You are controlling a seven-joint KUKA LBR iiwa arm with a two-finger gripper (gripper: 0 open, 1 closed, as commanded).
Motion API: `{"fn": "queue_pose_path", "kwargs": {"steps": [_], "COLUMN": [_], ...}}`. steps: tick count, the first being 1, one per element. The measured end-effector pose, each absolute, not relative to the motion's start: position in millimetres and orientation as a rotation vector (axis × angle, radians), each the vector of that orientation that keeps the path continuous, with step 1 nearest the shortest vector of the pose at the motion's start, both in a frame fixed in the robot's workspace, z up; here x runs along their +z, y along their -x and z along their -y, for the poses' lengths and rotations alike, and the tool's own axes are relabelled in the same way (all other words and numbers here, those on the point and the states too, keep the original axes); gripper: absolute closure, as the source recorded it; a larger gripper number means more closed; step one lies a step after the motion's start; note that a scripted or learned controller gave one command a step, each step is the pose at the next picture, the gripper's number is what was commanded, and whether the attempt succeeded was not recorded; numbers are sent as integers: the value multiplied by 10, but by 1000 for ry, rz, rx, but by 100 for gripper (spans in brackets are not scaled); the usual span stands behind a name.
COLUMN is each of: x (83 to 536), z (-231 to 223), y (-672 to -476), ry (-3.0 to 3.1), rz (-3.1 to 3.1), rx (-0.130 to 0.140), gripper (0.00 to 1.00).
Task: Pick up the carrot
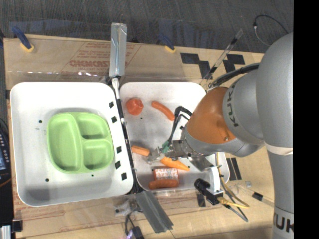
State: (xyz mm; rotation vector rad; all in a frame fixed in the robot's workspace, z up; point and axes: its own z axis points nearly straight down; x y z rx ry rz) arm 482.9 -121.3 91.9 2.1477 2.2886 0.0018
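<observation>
Hand (pixel 167 152) over the right bin (pixel 149 91), seemingly clamped on the carrot (pixel 175 164); wooden bench (pixel 60 51), dark carpet beyond.

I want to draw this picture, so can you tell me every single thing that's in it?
Bins: 2, white, side by side on the bench; left bin, right bin.
Plate: 1, green with sections, in the left bin.
Tomato: 1, red-orange, top left of the right bin.
Carrots: 3, orange, in the right bin; one up top, one by the left wall, one under the gripper.
Packet: 1, red and white, near the bottom.
Sausage: 1, reddish, bottom edge.
Arm: 1, grey with orange band, from the right.
Gripper: 1, above the right bin.
</observation>
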Motion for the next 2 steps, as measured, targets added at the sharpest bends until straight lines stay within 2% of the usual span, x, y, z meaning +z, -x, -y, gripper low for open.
{"fn": "queue_pose_path", "kwargs": {"steps": [1, 2], "x": [1016, 1914], "z": [1211, 870], "y": [-4839, -5345], "ry": [-2142, -2466], "rz": [-2293, -1950], "rx": [3, -3], "gripper": [100, 100]}}
